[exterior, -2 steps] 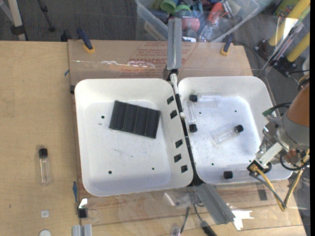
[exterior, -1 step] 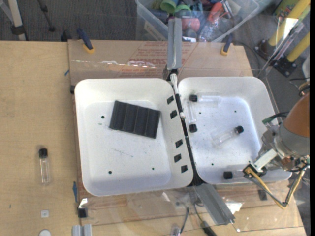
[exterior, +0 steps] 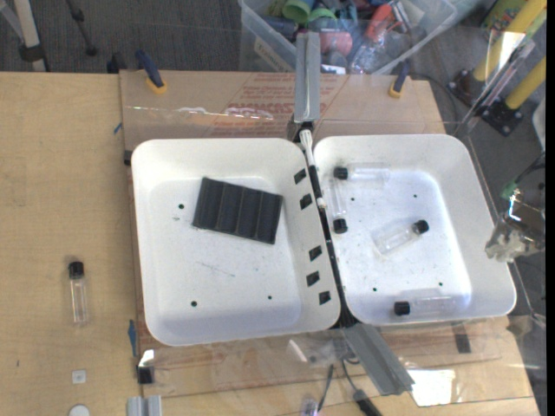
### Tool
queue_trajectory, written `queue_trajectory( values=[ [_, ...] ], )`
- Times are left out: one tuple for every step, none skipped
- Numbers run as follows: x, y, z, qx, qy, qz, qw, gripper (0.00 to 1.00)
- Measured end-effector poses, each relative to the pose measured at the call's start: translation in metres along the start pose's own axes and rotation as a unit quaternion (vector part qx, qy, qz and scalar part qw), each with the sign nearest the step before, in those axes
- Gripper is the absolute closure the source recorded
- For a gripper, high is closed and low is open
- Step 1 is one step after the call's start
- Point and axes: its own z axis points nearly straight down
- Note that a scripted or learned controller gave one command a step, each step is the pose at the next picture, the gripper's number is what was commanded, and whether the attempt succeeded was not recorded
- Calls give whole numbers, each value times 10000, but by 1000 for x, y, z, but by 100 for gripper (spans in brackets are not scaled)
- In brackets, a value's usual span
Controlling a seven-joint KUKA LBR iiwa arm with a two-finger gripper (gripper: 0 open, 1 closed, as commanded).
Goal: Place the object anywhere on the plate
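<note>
Plate: dark ribbed rectangular plate (exterior: pixel 238 210) lies far-left in the left white bin (exterior: pixel 156 315), open floor around it.
Objects: clear black-capped vials (exterior: pixel 399 234) scattered in the right white bin (exterior: pixel 455 159).
Jaws: state cannot be told.

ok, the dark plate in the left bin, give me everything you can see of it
The plate is a flat, dark grey to black rectangle, matte, with shallow ridges splitting it into about four strips. It lies flat on the floor of the left bin, in the upper middle, turned slightly clockwise. Nothing rests on it; only the bin floor touches it.
</note>
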Motion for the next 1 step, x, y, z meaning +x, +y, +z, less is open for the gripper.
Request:
queue_trajectory(
  values=[
    [10,-6,-25,9,-6,4176,9086,100]
  ],
)
